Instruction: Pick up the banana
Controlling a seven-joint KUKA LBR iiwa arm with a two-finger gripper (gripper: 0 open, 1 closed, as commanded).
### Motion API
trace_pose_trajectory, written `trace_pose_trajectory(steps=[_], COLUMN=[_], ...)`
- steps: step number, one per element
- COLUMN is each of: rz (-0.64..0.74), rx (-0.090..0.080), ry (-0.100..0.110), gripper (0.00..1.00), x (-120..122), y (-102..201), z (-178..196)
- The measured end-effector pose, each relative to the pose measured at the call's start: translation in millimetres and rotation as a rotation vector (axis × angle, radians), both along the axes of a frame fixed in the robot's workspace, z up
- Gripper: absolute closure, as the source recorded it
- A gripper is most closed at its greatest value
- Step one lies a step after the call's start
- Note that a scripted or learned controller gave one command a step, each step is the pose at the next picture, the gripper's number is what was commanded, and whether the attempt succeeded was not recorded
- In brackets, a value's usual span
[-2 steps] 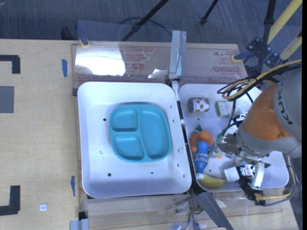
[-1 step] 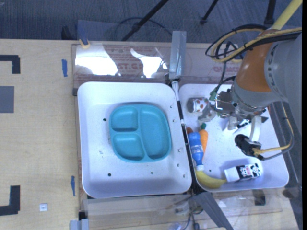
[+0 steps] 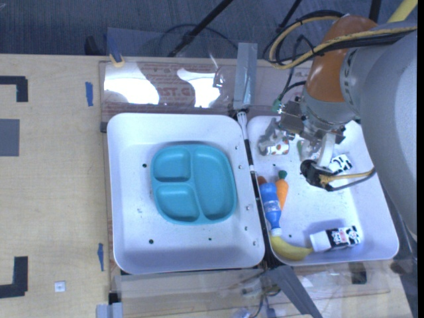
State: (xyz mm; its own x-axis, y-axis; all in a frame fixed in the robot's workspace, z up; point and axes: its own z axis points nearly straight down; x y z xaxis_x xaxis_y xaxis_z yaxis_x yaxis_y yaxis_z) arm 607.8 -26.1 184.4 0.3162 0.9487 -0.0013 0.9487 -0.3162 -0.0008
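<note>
**Pincer high in right bin, banana untouched at near edge**

Pincer (image 3: 301,141) hung over the far part of the right bin (image 3: 371,197); whether it was open or closed could not be told. Nothing seen in its grip. Left bin (image 3: 126,197) held a blue divided tray (image 3: 194,182). Banana (image 3: 290,248) lay well apart from the pincer, in the right bin's near-left corner, just beside a blue bottle (image 3: 269,204), with a small carrot (image 3: 282,191) farther up. Judged light, firm-skinned, curved, somewhat smooth; best taken across the thick middle, short axis, with the bin wall crowding one side.
</note>
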Motion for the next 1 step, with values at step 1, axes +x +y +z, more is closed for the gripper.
trace_pose_trajectory(steps=[1], rz=[0.043], rx=[0.001], ry=[0.004], gripper=[0.00], x=[-33.8], y=[8.5], z=[-0.3])
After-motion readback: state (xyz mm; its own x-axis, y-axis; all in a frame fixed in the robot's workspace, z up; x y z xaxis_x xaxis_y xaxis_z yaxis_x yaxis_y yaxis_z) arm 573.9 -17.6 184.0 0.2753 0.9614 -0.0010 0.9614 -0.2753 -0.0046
